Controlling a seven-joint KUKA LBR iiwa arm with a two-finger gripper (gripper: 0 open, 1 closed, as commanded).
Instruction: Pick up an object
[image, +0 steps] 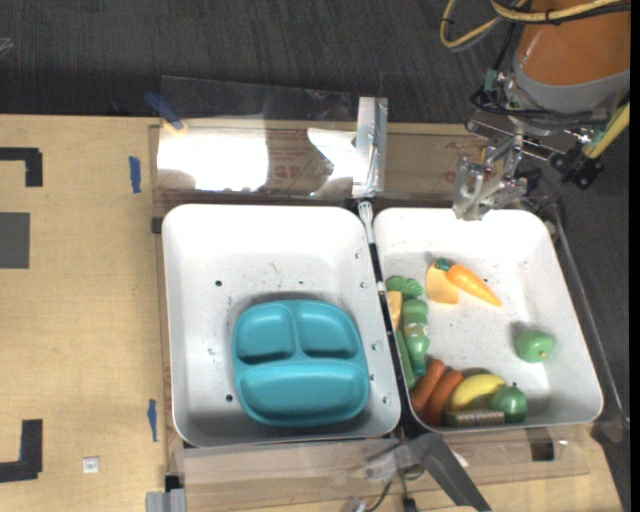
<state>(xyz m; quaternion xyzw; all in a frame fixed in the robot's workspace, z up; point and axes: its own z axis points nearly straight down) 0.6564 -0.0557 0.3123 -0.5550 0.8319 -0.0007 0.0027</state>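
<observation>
Approach step, nothing grasped. Pincer (478, 195) hovers above right bin (570, 300) far rim, finger state: cannot tell. Toy carrot (472, 283) lies nearest, below it. Next move needs descent onto carrot.

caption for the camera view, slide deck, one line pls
Tool above the far rim of the right bin of toy produce; teal divided tray in the left bin.

Two white bins: left bin (190, 300) and right bin (520, 250). One teal divided tray (298, 362) at lower centre. One orange carrot (470, 283) right of centre. One green round fruit (535, 345) alone at right. One yellow banana (475, 388) among a cluttered pile at lower right, too jumbled for a full count.
</observation>
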